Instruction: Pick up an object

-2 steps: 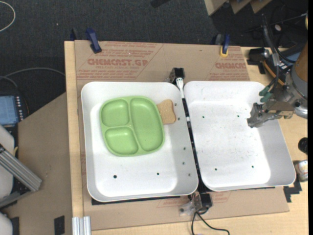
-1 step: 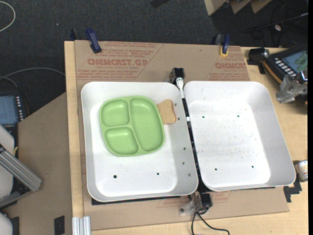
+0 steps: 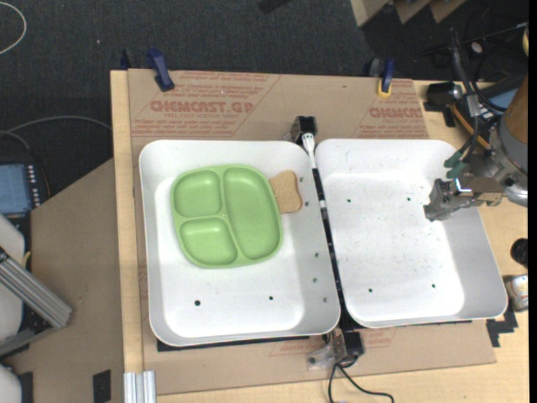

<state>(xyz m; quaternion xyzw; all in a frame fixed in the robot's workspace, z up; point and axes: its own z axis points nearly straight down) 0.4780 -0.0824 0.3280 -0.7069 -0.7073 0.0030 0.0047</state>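
with the claw [image 3: 440, 206] hung over the right bin [image 3: 394, 300], whether apart or together cannot be told, and the plate [image 3: 226, 217] and sponge [image 3: 287, 193] left in the left bin [image 3: 226, 309], nothing may be grasped.

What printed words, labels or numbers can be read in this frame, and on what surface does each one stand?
"CHEMCAST G.B", red print on the flat brown cardboard sheet behind the left shallow white bin; its last characters are uncertain.
A second red "CHEMCAST" print at the sheet's far right, partly cut off by the right shallow white bin.
The smaller red lines around both are too blurred to read.
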